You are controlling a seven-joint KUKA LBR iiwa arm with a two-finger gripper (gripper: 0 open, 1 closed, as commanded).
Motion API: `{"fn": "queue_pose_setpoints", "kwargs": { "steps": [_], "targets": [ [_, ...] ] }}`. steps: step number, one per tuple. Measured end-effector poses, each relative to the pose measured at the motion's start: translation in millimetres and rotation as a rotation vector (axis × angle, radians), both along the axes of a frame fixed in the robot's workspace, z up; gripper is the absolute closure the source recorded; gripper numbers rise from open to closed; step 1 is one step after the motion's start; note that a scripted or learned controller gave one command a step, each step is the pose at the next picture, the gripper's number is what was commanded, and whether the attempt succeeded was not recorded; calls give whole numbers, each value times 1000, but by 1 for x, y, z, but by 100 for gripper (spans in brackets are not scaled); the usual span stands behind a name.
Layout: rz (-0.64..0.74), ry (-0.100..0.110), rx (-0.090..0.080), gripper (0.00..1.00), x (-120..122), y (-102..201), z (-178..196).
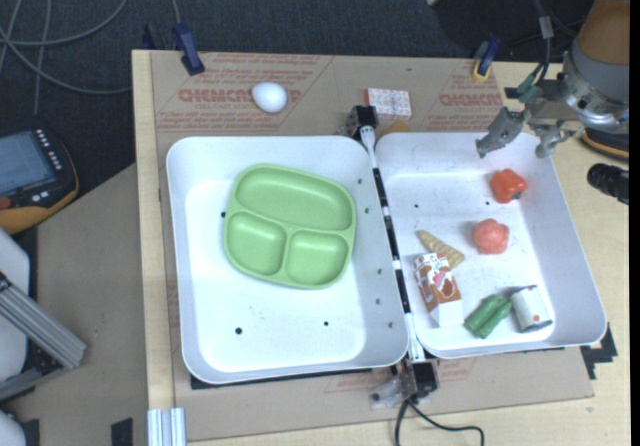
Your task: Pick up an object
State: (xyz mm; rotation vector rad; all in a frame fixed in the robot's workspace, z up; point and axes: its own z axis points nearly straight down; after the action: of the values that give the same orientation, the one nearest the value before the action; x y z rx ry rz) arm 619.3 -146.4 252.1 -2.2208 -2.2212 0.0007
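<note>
With its jaws spread and holding nothing, the gripper [520, 135] should descend squarely over the nearby small red-orange block [507, 185].

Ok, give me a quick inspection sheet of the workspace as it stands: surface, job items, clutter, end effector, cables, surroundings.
Surface: cardboard-covered bench bearing a left bin and a right bin.
Job's things: right bin holds a red block, a pink-red ball, a cone-shaped piece, a printed packet, a green object and a white cylinder. Left bin holds a green divided plate.
Clutter: white egg-shaped object and a small patterned square on the cardboard behind the bins.
End effector: over the right bin's back corner, fingers apart, nothing between them.
Cables: grey loops on the floor at back left; black lead at the front.
Surroundings: handheld pendant at left.
</note>
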Motion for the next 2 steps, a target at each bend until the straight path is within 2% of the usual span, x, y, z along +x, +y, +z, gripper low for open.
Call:
{"fn": "queue_pose_setpoints", "kwargs": {
  "steps": [1, 2],
  "targets": [
    [-1, 0, -1, 0, -13, -44, -168],
    [0, 1, 1, 0, -59, -18, -167]
  ]
}}
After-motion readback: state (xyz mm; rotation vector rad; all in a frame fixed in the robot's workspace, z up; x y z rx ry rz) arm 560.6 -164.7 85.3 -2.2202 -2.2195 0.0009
